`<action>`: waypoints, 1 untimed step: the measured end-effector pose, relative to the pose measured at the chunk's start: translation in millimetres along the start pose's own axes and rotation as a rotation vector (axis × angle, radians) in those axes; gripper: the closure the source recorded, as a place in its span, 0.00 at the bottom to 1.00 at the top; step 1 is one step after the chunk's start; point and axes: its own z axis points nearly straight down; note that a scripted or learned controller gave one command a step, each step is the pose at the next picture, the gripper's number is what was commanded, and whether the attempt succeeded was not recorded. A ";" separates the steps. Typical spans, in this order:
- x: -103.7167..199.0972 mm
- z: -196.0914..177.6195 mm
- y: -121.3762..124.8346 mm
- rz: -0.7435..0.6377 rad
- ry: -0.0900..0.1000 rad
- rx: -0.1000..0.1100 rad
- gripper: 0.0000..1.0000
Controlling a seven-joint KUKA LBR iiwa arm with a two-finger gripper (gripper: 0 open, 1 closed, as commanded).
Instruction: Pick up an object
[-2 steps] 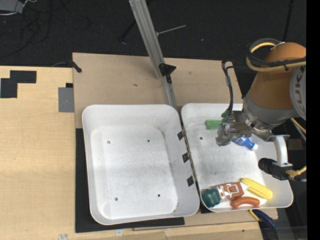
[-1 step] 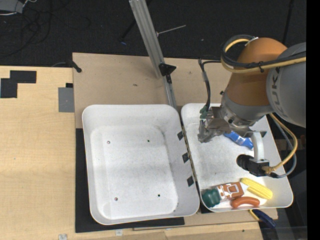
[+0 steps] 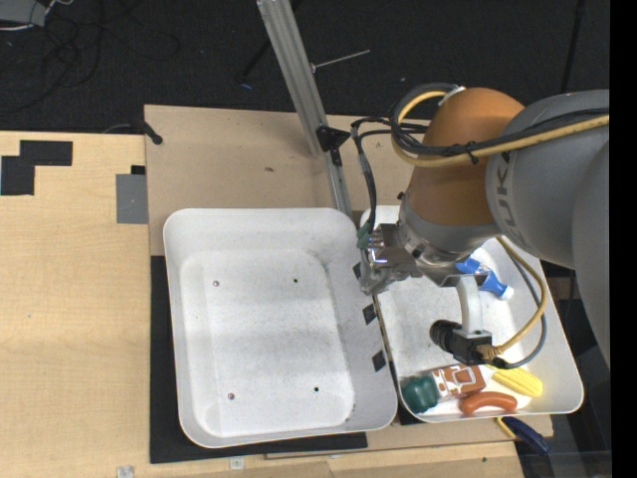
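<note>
- Pincer (image 3: 376,257) hangs at the left rim of the right bin (image 3: 413,327), under the grey arm (image 3: 567,187); whether it is wide or narrow I cannot tell.
- In the near corner of this bin lie a green thing (image 3: 420,393), an orange ring (image 3: 488,403) and a yellow piece (image 3: 520,382).
- A blue and white piece (image 3: 490,279) lies farther back.
- The left bin (image 3: 199,237) stands just beside, on the bench (image 3: 70,267).

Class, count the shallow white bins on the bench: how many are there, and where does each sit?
2. One shallow white plastic bin sits on the view's left; the second white bin adjoins it on the right, partly under the grey arm.
</note>
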 end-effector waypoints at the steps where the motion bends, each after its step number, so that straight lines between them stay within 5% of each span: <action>1: 42.4 2.0 0.3 0.001 -0.001 -0.001 1.00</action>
